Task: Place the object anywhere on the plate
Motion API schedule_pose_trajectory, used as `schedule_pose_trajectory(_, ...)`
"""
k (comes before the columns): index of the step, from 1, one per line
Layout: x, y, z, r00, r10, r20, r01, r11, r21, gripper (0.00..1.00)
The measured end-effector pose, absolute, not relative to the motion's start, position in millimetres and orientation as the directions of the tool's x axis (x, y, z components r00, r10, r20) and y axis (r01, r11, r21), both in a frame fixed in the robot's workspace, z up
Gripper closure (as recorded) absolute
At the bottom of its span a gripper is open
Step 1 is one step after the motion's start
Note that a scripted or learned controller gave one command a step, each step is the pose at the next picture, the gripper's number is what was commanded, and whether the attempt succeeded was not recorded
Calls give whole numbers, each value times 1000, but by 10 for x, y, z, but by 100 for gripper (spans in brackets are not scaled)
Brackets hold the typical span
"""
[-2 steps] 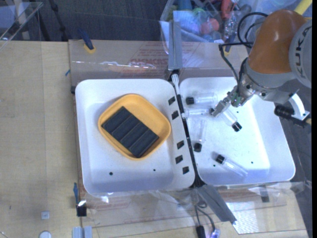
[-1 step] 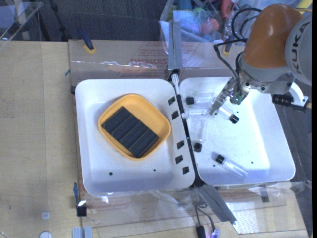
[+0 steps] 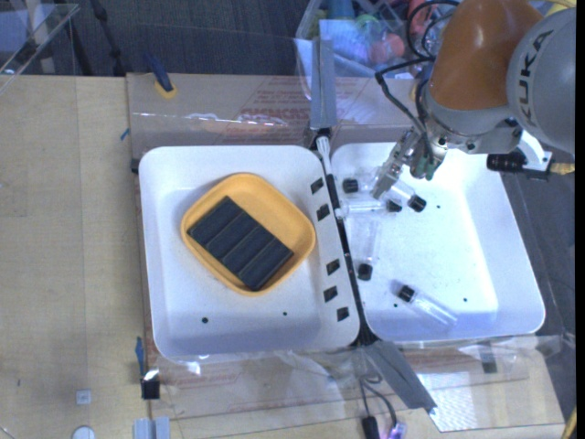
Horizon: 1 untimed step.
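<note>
From the overhead camera I saw the gripper [image 3: 384,183] low over the back of the right bin [image 3: 475,245], near the divider. Whether it was wide, narrow or holding anything, I could not tell. Clear tubes with black caps lay in that bin: one [image 3: 422,302] toward the front, another [image 3: 366,245] beside the divider. In the left bin [image 3: 164,327] sat the yellow plate [image 3: 206,210], carrying a dark ridged slab [image 3: 241,240].
</note>
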<state>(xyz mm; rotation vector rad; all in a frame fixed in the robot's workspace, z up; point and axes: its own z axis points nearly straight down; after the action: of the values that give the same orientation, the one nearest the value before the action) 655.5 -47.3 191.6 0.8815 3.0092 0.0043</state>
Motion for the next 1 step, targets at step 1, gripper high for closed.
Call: schedule_pose_trajectory(1,6597,-413,2103,-905,426,-6,426,905,4,100)
